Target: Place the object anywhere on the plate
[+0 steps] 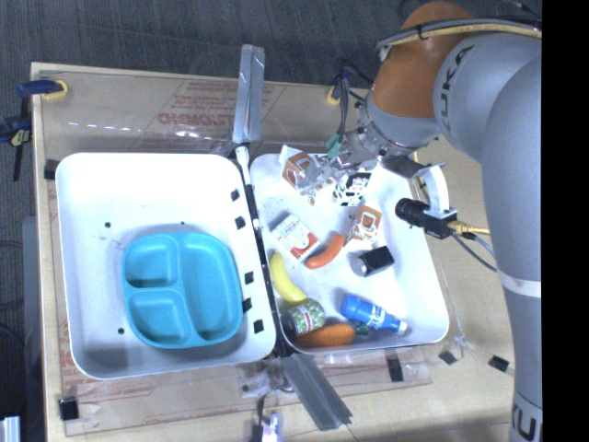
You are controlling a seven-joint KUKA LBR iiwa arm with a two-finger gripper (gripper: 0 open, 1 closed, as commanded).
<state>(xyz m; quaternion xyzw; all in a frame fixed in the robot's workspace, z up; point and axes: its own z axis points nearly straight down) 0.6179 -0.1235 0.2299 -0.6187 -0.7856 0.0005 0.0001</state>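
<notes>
Blue three-compartment plate [182, 287] sits low in the left bin [83, 191], nearer its front and right walls; bare white floor open along the back and left edges. Right bin [433, 274] crowded: banana [287, 279] against the left wall, orange sausage-shaped toy [325, 251] mid-bin, black cylinder [375, 261] beside it, blue bottle [370, 314], green can [305, 318] and carrot [324, 335] along the front edge, small cartons [302, 170] near the back. Gripper [342, 168] hangs over the right bin's back edge amid the cartons; whether the jaws are apart or together, cannot tell. Both bins rest on a pale wooden counter [110, 90]; dark floor beyond.
</notes>
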